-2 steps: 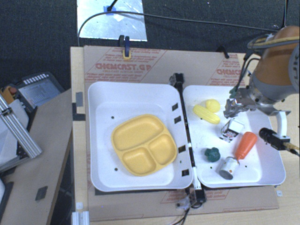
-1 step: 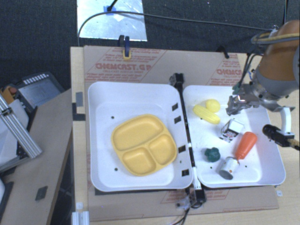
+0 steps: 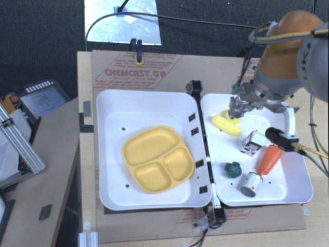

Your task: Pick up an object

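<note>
**Two bins, one arm low over the yellow piece**

Two white bins sit side by side on the worktop. The left bin point(image 3: 110, 138) holds a yellow divided tray point(image 3: 157, 158). The right bin point(image 3: 303, 189) holds the loose things: a yellow corn-shaped toy point(image 3: 226, 125), a small white box point(image 3: 252, 142), a green lump point(image 3: 232, 169) and an orange-and-grey bottle point(image 3: 261, 170). The gripper point(image 3: 237, 109) hangs just above the far end of the corn toy, at the back of the right bin. Whether its fingers are spread or closed I cannot tell; the wrist and cables blur that part, and nothing shows between them.

The corn toy seems the likely target. It is rounded and lies slantwise, so a closing pinch near its tip could squeeze it out sideways or roll it toward the divider. The white box lies near; a skewed descent might nudge it instead. Lifting before the grip settles would leave the toy behind.
</note>
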Tool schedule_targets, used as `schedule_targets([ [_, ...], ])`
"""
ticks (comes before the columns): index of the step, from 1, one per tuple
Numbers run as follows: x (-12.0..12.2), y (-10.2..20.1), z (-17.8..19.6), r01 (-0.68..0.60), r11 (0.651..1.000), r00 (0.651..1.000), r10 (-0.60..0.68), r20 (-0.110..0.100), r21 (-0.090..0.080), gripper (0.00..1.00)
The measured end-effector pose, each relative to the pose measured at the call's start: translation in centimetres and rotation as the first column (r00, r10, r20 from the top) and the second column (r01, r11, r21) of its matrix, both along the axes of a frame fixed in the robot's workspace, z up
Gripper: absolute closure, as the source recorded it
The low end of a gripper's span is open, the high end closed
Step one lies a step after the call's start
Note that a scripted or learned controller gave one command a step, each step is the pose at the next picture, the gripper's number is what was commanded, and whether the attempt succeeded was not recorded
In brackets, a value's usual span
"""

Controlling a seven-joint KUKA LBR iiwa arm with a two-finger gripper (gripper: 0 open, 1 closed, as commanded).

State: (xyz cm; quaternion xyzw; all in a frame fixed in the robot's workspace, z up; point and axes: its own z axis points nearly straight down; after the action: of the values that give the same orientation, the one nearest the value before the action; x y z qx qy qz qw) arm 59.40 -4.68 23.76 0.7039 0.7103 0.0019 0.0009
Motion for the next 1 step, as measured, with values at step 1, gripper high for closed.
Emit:
schedule_targets([
  [1,1.99,5.33,0.72,-0.001,1.000,1.000,0.001,0.000,0.001,1.00],
])
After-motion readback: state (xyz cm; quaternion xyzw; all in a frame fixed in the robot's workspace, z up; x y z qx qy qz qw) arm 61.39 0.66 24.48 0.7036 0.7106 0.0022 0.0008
